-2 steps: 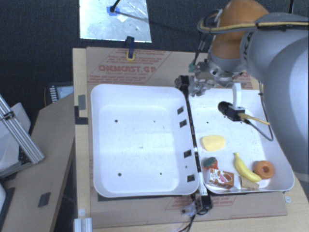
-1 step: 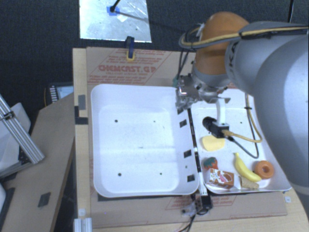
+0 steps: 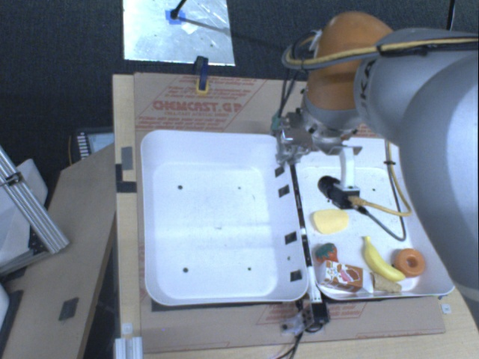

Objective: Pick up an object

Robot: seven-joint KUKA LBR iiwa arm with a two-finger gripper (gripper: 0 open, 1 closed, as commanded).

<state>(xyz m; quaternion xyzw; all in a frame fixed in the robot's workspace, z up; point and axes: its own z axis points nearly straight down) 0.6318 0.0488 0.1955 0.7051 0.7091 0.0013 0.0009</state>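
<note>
Hovering over upper left corner of right shallow white plastic bin (image 3: 419, 279), right of frame centre: grey two-finger gripper (image 3: 288, 149); can't tell if clenched or released. Lower right: pale yellow wedge (image 3: 330, 221), yellow banana (image 3: 376, 257), orange ring (image 3: 409, 262), red-white carton (image 3: 343, 275). Left white bin (image 3: 161, 144) alongside.

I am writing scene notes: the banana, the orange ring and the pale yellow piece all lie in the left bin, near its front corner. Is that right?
Not quite: the bin is wrong. The camera view shows the banana, the orange ring and the pale yellow piece in the right bin, toward its front. The left bin holds none of them.
</note>
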